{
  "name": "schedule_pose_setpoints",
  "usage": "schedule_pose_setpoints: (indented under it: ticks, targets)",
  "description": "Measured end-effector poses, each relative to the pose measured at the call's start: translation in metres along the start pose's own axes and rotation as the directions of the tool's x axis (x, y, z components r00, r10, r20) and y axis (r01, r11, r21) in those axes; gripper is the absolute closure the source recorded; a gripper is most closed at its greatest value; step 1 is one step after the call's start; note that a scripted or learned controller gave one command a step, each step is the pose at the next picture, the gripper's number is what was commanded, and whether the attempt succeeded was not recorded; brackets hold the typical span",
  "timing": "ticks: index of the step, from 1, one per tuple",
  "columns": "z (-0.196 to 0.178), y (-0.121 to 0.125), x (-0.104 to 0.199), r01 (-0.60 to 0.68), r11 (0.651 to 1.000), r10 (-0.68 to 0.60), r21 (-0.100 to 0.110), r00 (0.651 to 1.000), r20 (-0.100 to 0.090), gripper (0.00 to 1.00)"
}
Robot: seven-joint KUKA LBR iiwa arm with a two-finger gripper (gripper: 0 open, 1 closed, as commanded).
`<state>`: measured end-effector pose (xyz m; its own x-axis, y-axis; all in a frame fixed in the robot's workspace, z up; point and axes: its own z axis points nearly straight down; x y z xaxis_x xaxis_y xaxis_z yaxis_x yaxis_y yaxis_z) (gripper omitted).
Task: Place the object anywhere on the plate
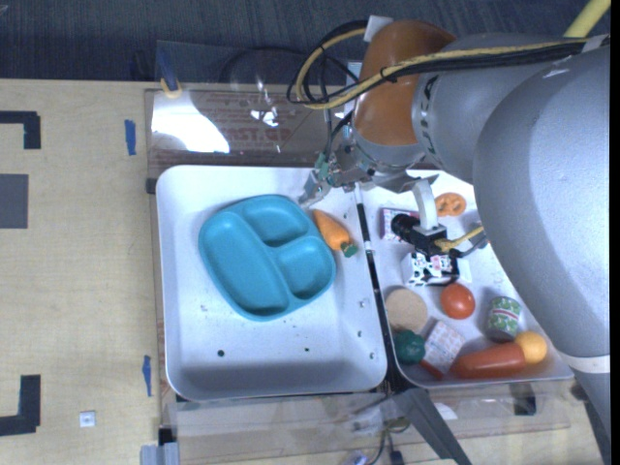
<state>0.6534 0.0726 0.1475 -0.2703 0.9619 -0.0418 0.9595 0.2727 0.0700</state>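
Overhead, slanted view of a wooden bench holding two shallow white bins side by side. All positions below are given relative to the blue plate (pixel 266 253), a divided three-compartment dish lying in the left bin (pixel 194 347).

Nearest the camera, below and to the right of the plate, the right bin (pixel 484 380) holds a cluster of toy foods along its lower edge: a red sausage-shaped piece (pixel 484 359), a small orange piece (pixel 531 346) touching its right end, a dark green item (pixel 408 346), and a pink-and-white patterned packet (pixel 445 342). Slightly farther up are a tan round disc (pixel 406 308), a red tomato (pixel 457 301), and a green-and-white ball (pixel 503 317). Farther still, to the right of the plate, sit a black-and-white patterned toy (pixel 432 268) and an orange round piece (pixel 449 203).

An orange carrot-like object (pixel 333 232) with a green tip lies in the left bin, touching or just beside the plate's upper right rim, not on the plate.

The grey arm with its orange band (pixel 402 76) reaches in from the right, above and to the right of the plate. Its gripper (pixel 327 174) hangs just above the carrot-like object, near the far edge of the left bin. The gripper's tip is small and cluttered, so I cannot tell how it is set, and nothing is visibly held in it.
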Motion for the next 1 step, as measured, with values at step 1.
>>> schedule_pose_setpoints:
  ticks: [1]
  targets:
    - [0.0005, -0.0008, -0.0014, 0.061, 0.998, -0.061, 0.002, 0.998, 0.001, 0.00]
